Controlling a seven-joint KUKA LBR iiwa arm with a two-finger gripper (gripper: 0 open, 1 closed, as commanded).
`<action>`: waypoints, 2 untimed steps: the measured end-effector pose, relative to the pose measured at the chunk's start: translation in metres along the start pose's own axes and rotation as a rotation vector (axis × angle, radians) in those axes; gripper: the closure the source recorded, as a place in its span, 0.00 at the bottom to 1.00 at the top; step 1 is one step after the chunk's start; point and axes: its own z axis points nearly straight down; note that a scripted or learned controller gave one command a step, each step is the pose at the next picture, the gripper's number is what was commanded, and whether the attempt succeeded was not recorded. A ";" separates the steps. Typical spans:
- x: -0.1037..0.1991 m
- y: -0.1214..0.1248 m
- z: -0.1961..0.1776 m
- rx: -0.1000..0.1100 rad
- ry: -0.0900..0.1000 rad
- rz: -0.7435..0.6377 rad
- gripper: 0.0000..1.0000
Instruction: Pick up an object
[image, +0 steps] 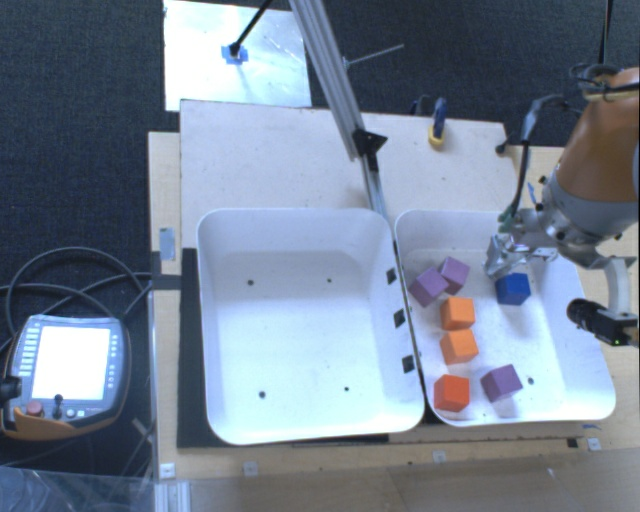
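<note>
The gripper (507, 262) hangs at the blue cube's (513, 289) eleven o'clock, lining up; finger spread cannot be told.

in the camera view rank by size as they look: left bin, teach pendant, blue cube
1. left bin
2. teach pendant
3. blue cube
No close calls; each looks plainly larger than the next.

No text, label or number is showing legibly anywhere; the pendant (68, 372) screen is glowing blank white.
</note>
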 end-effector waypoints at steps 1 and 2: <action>0.050 0.027 0.004 0.000 0.000 0.000 1.00; 0.100 0.032 0.012 0.002 0.000 0.001 1.00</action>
